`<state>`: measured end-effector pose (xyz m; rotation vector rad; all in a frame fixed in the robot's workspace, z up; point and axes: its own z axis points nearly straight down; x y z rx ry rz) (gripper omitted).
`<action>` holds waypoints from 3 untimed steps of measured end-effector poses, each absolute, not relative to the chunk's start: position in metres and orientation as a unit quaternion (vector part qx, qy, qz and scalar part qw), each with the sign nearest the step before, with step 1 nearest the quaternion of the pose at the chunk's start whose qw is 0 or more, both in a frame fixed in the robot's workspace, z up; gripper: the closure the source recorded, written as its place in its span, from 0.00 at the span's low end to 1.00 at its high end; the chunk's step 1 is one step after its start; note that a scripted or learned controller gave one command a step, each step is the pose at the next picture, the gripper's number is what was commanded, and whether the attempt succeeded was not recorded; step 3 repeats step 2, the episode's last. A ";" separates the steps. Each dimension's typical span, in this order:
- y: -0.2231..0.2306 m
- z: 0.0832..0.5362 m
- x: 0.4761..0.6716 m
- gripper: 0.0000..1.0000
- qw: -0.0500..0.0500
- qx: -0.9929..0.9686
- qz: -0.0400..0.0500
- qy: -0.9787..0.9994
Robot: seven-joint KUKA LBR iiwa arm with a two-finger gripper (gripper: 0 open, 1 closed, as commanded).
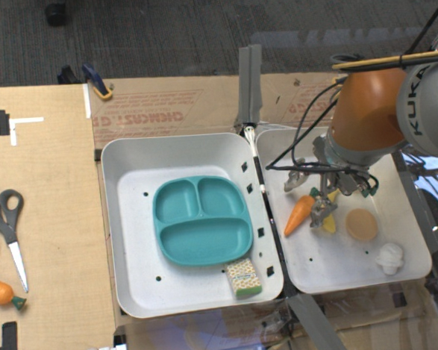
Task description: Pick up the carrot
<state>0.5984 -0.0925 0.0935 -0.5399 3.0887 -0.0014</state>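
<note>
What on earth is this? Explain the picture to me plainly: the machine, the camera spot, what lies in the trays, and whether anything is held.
One camera looks down at a slant on a bench. The grey machine with the orange band is a robot arm reaching in from the right; its two-finger hand hangs over the right shallow white bin. In that bin lie an orange tapered carrot, right beside the hand, a round tan disc and a small white lump. The left white bin holds a teal plastic divided plate and a yellow-green patterned sponge. Outside the bins, on the wooden bench, lie grey-handled scissors and a second orange carrot. I cannot tell whether the hand grips the carrot yet.
</note>
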 end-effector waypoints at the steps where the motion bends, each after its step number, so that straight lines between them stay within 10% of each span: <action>1: -0.092 0.104 0.600 1.00 0.005 -0.172 -0.001 0.985; 2: -0.104 0.306 0.553 1.00 0.003 -0.131 0.000 0.991; 3: -0.104 0.306 0.553 1.00 0.003 -0.131 0.000 0.991</action>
